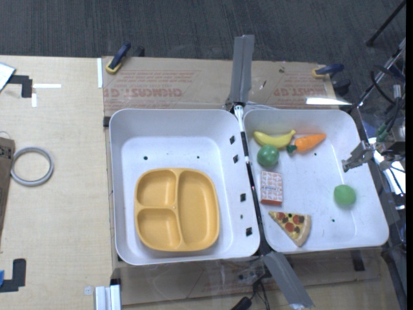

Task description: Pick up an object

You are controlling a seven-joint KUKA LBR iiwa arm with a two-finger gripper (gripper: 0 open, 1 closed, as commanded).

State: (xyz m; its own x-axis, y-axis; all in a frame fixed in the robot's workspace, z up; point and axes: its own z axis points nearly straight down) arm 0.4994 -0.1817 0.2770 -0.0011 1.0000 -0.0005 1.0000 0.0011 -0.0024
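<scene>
1. White plastic forms two shallow bins side by side on the bench: a left bin [122, 173] and a right bin [361, 237].
2. Yellow, three-compartment plate [177, 209] lies flat in the left bin, toward its near edge.
3. Gripper [357, 158] sits at the right bin's right rim; nothing shows between its fingers, and how far they are parted cannot be told.
4. Banana [273, 137] lies along the right bin's far side, its tip near an orange carrot [308, 142].
5. Pizza slice [292, 225] rests near the front edge.
6. Small red-and-white box [271, 188] lies between the pizza slice and a dark green ball-like fruit [268, 155] just under the banana.
7. Light green ball [345, 196] sits alone toward the right wall, near the gripper but apart from it.
</scene>
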